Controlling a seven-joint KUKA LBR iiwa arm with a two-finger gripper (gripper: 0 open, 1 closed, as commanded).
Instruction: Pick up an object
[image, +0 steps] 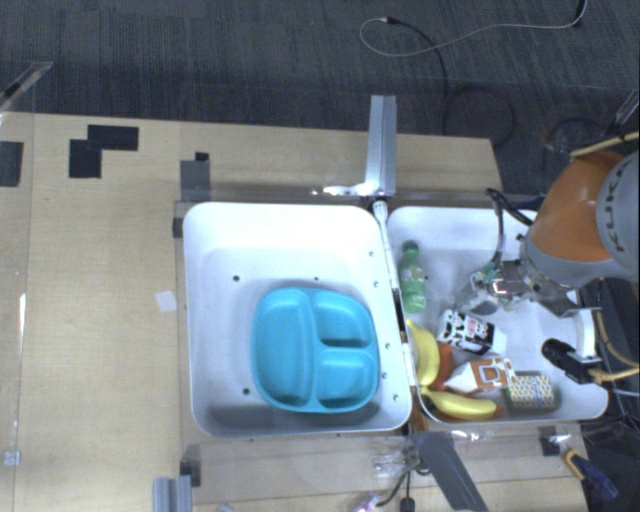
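Note:
My gripper hangs over the middle of the right bin, at the end of the grey arm with the orange band. Just below and left of it lies a small black-and-white box. A green bottle lies along the bin's left wall. Two yellow bananas curve along the front left corner. An orange-and-white carton and a speckled grey block sit near the front wall. I see nothing held in the gripper.
The left bin holds a blue divided plate towards its front. A metal post rises at the back between the bins. Cables and a black fitting hang by the arm at the right.

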